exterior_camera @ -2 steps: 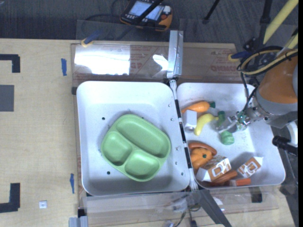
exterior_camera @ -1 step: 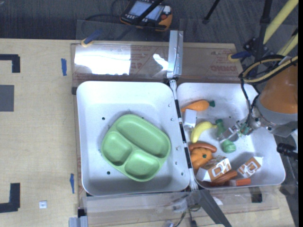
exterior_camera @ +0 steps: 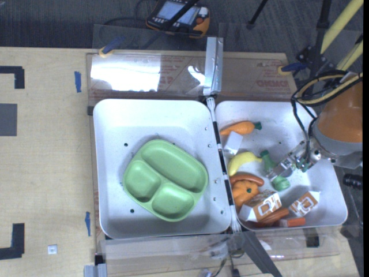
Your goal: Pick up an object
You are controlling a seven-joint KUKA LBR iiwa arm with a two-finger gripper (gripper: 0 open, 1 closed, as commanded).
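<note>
Two small orange-and-white cartons (exterior_camera: 268,203) (exterior_camera: 304,203) lie closest to the lens, at the near edge of the right bin (exterior_camera: 331,198), beside a slim red-orange stick (exterior_camera: 277,217) along the same edge. Just behind the cartons sit an orange toy (exterior_camera: 246,187) with a dark spot, then a banana (exterior_camera: 244,161), and farther back a carrot (exterior_camera: 241,128) with a green top and a small white card (exterior_camera: 232,142), all crowded against the divider the right bin shares with its neighbour. A round green piece (exterior_camera: 281,183) rests on the floor of the right bin, just right of the banana. Directly over that green piece hangs the gripper (exterior_camera: 283,167) of the grey arm (exterior_camera: 340,128) (orange band showing above the wrist), which enters across the right bin's far-right rim; whether its fingers are spread or closed cannot be told from this angle, and no object can be seen between them. To the left of the right bin, the left bin (exterior_camera: 109,160) carries a green sectioned plate (exterior_camera: 165,179), lying flat near its middle. Beyond both bins, a handheld controller (exterior_camera: 176,15) sits on the dark floor.
</note>
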